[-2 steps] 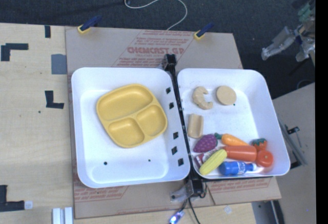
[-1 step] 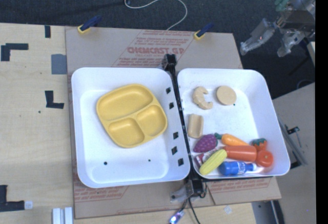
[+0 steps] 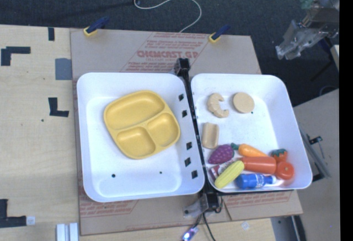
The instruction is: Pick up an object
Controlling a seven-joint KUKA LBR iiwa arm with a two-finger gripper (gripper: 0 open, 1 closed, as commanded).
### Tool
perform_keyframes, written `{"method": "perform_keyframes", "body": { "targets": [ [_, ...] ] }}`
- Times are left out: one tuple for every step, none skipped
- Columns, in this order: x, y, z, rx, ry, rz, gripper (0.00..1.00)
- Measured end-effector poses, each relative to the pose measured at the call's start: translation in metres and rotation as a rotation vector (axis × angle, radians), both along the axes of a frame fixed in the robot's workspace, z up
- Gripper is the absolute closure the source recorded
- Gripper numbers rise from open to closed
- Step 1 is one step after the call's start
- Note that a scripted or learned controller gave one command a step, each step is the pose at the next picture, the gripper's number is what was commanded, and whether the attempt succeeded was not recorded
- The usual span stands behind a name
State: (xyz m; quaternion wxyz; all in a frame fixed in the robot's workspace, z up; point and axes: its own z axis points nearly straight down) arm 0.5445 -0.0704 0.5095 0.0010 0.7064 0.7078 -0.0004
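End effector (image 3: 295, 41): upper right of frame, outside the bins; opening cannot be told, nothing seen held. Target advised: round biscuit (image 3: 243, 102), right bin (image 3: 276, 86), lying apart; descend centred.

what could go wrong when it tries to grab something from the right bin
The toys at the front of the right bin are packed tight: the corn, grapes, carrot and blue tube touch, so the hand may nudge neighbours or catch two. The flat round cookie lies low and may slip out.
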Motion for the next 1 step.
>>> {"method": "perform_keyframes", "body": {
  "targets": [
    [-0.0372, -0.0620, -0.0234, 0.001, 0.004, -0.008, 1.00]
  ]
}}
